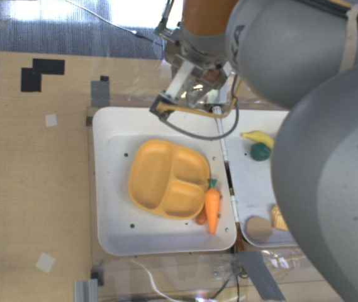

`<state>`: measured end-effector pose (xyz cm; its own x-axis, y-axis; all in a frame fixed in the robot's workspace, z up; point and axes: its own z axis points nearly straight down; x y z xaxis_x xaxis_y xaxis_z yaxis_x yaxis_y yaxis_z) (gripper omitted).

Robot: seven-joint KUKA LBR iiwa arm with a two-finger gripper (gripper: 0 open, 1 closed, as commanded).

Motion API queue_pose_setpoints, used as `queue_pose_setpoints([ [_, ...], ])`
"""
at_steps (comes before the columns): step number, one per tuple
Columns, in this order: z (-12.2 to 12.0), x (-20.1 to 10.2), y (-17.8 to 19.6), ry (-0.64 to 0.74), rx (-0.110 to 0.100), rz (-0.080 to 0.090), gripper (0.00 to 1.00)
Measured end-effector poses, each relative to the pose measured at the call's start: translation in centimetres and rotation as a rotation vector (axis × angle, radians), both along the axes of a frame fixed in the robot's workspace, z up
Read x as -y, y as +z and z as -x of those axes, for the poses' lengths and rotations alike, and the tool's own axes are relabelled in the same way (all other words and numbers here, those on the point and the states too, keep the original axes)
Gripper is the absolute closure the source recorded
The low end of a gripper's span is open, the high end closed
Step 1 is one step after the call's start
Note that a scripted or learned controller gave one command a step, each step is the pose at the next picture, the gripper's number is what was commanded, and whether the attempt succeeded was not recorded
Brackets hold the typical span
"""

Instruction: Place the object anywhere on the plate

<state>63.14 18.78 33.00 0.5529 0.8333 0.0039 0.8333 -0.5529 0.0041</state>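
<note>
Camera view, fixed above the light wooden surface (34, 187), is looking down at a slant on two shallow white plastic bins lying side by side.

Item 1: the left white bin (112, 231) is sitting near the middle of the frame. Inside it a yellow-orange plastic plate with three compartments (166, 178) is lying flat, slightly turned.

Item 2: an orange toy carrot with a green top (212, 207) is lying in the left bin, just beside the plate's right edge, its green end pointing away from the camera and its tip pointing toward the bin's near wall. It appears to be touching the plate's rim rather than resting in any compartment. A small reddish object (201, 218) is peeking out just beside the carrot's lower part; its kind is too hidden to tell.

Item 3: the right white bin (248, 187) is holding a yellow banana-shaped toy (257, 136), a small dark green round object (260, 151) touching it, and a tan rounded object (258, 229) near the front wall. A yellowish object (278, 218) is showing beside the arm's edge.

Item 4: the grey arm with an orange band (330, 168) is covering much of the right side. Its end effector (194, 87) is hanging above the far rim of the left bin, well apart from the carrot. Whether its grip is wide or narrow cannot be told from here; a dark cable (194, 129) is looping below it.
</note>
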Motion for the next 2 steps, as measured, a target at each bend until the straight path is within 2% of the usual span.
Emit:
queue_pose_setpoints([
  [1, 2.5, -3.0, -19.6, 0.020, -0.016, 0.004, 1.00],
  [2, -1.1, 3.1, -21.4, 0.035, 0.003, -0.007, 1.00],
])
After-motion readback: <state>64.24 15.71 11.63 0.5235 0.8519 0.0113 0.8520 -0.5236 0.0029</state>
